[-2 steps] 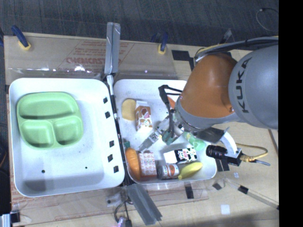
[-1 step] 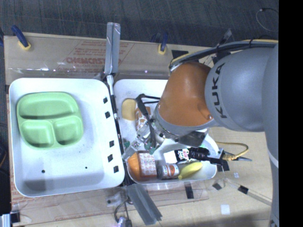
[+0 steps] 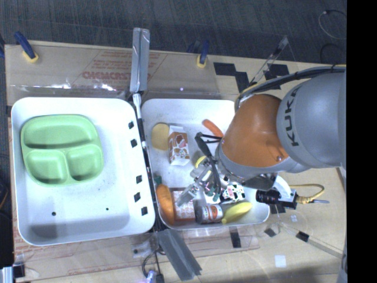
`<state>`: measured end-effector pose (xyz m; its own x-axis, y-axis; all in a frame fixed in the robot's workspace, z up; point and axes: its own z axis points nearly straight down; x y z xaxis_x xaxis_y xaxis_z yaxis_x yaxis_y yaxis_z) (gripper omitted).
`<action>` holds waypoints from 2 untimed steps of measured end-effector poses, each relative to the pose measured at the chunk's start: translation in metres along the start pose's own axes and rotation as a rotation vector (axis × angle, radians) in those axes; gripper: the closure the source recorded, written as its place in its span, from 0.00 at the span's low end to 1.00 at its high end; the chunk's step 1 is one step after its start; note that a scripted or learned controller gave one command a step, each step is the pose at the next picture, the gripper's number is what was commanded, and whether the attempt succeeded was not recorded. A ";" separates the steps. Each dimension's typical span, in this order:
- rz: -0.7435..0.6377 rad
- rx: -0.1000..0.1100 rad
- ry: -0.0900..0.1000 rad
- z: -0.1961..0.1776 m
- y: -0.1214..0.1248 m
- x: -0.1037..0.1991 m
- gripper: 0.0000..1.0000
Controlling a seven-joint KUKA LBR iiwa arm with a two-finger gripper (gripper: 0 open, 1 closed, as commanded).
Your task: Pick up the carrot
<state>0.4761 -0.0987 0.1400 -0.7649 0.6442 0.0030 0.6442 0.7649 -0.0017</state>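
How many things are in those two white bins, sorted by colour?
Green: 1, divided tray
Orange: 2, carrot, round fruit
Yellow: 2, pale round item, banana-like item
Brown and white: 1, carton
Dark: 1, can
Total: 7 visible; the arm hides others.

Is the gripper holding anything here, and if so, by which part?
Cannot be told: the gripper hangs over clutter in the right bin; the carrot lies apart, unheld.

Overhead light is falling evenly, fairly bright; white bins (image 3: 76,217) are reading slightly washed out. Arm (image 3: 277,134) is casting a soft shadow over the right bin's clutter. Faint glare is showing on clear plastic sheet (image 3: 106,78) at top. Pic is looking low-res, grainy; small items are blurring together. Floor is staying dark.
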 end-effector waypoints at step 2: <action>-0.331 -0.001 0.001 0.039 0.003 0.002 1.00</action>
<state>0.4769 -0.0951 0.1010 -0.9327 0.3605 0.0043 0.3605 0.9328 0.0007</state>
